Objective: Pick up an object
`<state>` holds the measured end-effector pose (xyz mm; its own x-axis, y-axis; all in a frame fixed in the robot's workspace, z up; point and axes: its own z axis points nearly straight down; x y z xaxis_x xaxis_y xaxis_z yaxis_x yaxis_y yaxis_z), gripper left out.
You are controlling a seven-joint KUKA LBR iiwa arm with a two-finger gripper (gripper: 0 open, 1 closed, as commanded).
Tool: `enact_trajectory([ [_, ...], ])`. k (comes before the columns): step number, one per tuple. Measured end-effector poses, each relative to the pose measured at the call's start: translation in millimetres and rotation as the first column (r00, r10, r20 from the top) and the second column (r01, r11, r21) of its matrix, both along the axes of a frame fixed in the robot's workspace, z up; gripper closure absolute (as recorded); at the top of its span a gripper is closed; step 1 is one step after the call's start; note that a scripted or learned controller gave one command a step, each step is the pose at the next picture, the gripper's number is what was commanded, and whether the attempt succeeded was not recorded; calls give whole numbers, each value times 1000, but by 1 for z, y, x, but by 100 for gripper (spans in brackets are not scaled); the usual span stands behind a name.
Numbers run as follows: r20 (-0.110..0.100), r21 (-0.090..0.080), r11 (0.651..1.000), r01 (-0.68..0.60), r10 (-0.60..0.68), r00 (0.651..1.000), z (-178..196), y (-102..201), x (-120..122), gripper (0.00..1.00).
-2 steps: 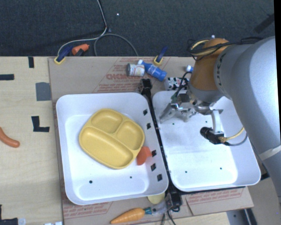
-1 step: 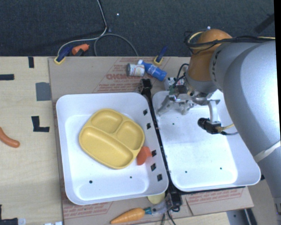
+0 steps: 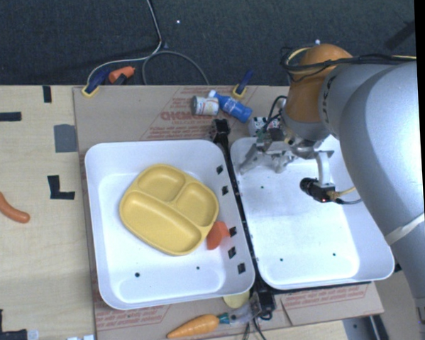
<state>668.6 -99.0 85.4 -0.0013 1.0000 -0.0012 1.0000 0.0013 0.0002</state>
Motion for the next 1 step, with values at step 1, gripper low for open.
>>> enact_trajectory([
  [1, 3, -2, 1000, 1, -1, 1000, 0, 2, -12, 0],
])
